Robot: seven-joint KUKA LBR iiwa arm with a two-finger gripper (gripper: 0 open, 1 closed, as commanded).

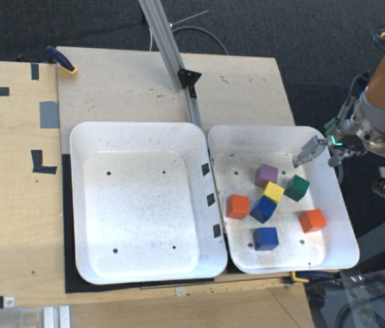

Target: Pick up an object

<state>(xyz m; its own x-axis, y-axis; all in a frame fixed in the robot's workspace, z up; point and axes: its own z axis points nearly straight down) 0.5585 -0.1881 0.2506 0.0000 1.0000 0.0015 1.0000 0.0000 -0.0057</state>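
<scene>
The right bin (247, 139) holds several small cubes. A purple cube (267, 175), a yellow cube (273, 192) and a blue cube (262, 209) touch in a cluster, with a green cube (297, 187) just right of them. An orange cube (238, 206) lies to the left, a red-orange cube (312, 220) to the right, and a second blue cube (266, 238) nearer the front. My gripper (321, 154) hangs above the bin's far right corner, up and right of the green cube. It is open, with nothing between its fingers (308, 152).
The left bin (137, 132) sits beside the right one, the two rims meeting in the middle. A slanted metal pole (167, 36) rises behind the bins. A blue and yellow clamp (61, 59) lies at the bench's far left corner.
</scene>
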